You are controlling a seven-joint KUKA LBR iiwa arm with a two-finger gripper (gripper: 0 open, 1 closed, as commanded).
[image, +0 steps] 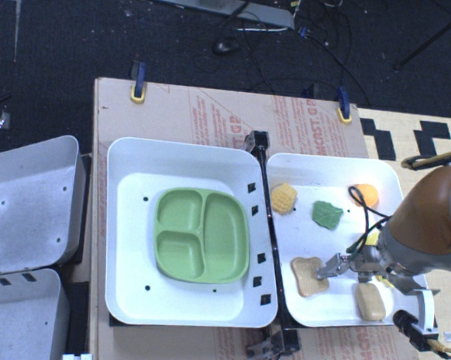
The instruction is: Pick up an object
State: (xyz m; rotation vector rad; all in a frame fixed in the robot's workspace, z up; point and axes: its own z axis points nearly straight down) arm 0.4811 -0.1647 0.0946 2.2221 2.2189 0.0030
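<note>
Dark speckled flooring with loose black cables surrounds a brown board counter point(192, 114) that carries two shallow white bins side by side. Lying in the right bin point(307, 174) near its front is a flat tan piece shaped like a slice of bread point(307, 274), pale brown with a matte, slightly mottled face and rounded corners. The hand point(332, 269) reaches in from the right at the end of a grey arm with an orange band point(434, 219), and its metal tips sit right at the slice's right edge, seemingly touching it; whether the tips are spread or closed cannot be told, and the slice is not visibly between them. Just right of the hand lies a smooth beige block like a small bar of soap point(371, 301). Farther back in the same bin are a bumpy yellow lump like a corn cob point(284, 198), a crumpled green leafy piece point(327, 214) and a smooth orange ball point(366, 195). A glossy green plastic tray point(202, 236) with three compartments rests flat in the left bin point(130, 207).
</note>
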